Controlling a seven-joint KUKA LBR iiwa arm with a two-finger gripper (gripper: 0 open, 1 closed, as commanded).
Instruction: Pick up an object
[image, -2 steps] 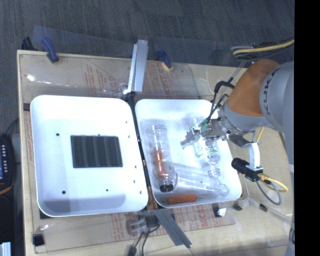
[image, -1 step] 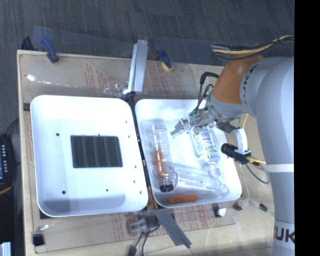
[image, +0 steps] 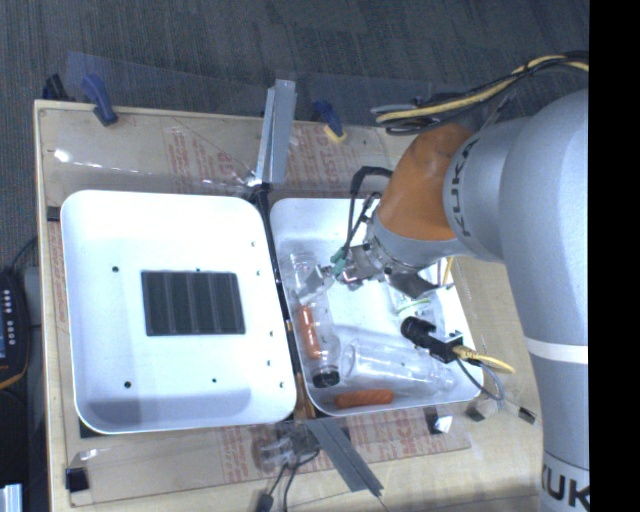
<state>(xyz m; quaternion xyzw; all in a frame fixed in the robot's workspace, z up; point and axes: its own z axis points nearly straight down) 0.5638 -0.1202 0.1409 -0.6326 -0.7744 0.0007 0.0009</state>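
Observation:
My gripper (image: 338, 270) hangs low over the far half of the right bin (image: 300, 215), under the grey arm with its orange band. It is right beside a clear crumpled plastic piece (image: 302, 272) near the bin's left wall. Closer to the front lie a copper-orange cylinder (image: 311, 332), a clear plastic bottle (image: 392, 362) on its side with a black cap (image: 327, 377), and an orange stick (image: 363, 399) along the front wall. Whether anything sits between the gripper's tips is hidden by the wrist.
The left bin (image: 100, 230) holds a black ridged rectangular block (image: 193, 302) near its middle. A metal bar (image: 274, 130) stands at the far end of the divide between the bins. Blue clamps (image: 98, 100) hold the board's far edge.

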